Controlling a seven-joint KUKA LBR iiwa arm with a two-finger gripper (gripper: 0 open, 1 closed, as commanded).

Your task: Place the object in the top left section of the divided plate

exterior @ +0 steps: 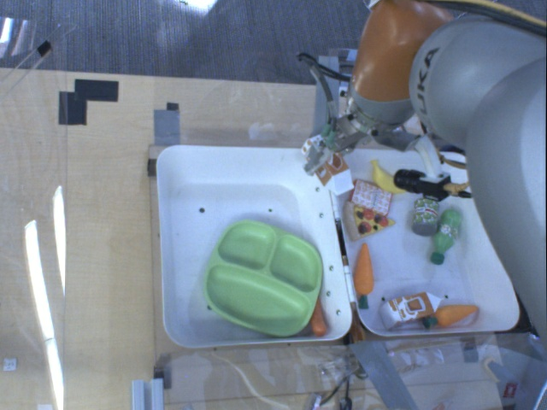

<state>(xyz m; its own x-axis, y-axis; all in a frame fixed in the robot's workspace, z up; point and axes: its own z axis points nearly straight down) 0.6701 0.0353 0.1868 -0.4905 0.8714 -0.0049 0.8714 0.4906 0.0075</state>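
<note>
The green divided plate (263, 276) lies in the left white bin (184, 229), toward its front right; its sections hold nothing. My gripper (322, 155) hangs over the back end of the wall between the two bins, above and behind the plate. A small tan and white piece (337, 176) shows right below the gripper, and whether it is held is unclear. The grey arm with its orange band (389, 45) comes in from the upper right.
The right bin (402, 263) holds a pizza slice (369, 210), banana (389, 180), carrot (364, 272), grey can (425, 214), green bottle (444, 235), carton (408, 308) and a second carrot (453, 314). An orange piece (318, 321) lies beside the plate's front right edge.
</note>
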